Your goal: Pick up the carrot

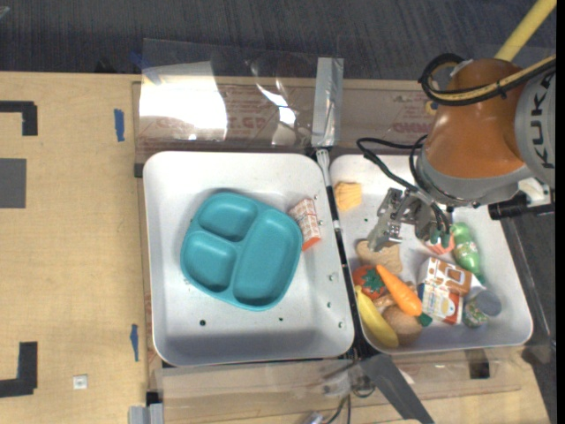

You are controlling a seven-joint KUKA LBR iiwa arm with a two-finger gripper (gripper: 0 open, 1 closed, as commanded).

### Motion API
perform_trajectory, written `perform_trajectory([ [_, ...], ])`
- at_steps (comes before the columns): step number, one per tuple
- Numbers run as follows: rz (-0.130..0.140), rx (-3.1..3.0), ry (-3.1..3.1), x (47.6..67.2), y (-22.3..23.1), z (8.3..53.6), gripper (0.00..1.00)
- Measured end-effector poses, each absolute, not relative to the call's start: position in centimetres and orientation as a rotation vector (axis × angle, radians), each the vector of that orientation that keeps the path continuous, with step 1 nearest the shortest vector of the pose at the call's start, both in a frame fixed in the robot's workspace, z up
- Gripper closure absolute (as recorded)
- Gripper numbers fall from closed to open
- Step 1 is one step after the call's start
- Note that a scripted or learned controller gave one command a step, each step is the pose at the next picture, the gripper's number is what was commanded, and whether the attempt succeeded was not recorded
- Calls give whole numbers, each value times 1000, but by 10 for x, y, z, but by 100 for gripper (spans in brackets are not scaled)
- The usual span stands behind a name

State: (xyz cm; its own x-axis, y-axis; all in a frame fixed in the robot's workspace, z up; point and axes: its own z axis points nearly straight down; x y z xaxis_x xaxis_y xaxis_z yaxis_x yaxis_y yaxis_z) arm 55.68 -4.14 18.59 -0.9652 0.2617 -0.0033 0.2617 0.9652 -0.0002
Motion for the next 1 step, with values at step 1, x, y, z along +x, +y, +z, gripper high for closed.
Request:
perform_trajectory([
  [1,1,409,3112,557,-39,186,0],
])
